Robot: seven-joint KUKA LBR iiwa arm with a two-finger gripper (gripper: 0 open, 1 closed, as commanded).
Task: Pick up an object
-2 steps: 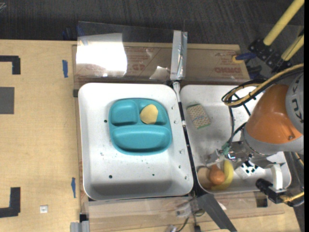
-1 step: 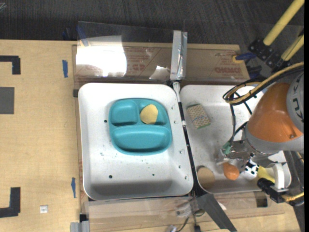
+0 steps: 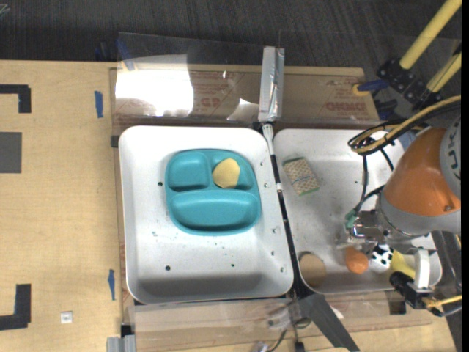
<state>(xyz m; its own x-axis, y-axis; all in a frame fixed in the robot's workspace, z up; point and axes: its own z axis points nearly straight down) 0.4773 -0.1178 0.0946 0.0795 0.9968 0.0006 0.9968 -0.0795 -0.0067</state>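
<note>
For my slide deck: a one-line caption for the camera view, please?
Gripper low in right bin near orange ball; teal tray in left bin.

Teal tray [image 3: 212, 211], yellow ball [image 3: 226, 172] (white bins [image 3: 146, 270]), orange ball [image 3: 357, 262].

Plain tan surface [image 3: 51, 218] with black tape marks on the left, carrying two shallow white bins side by side: left bin [image 3: 139, 218], right bin [image 3: 330, 152].

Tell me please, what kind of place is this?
Probably a robot test bench in a lab. Two white bins sit side by side on cardboard, a grey and orange arm reaches over small objects like an orange ball, and blue tape marks the board.
</note>
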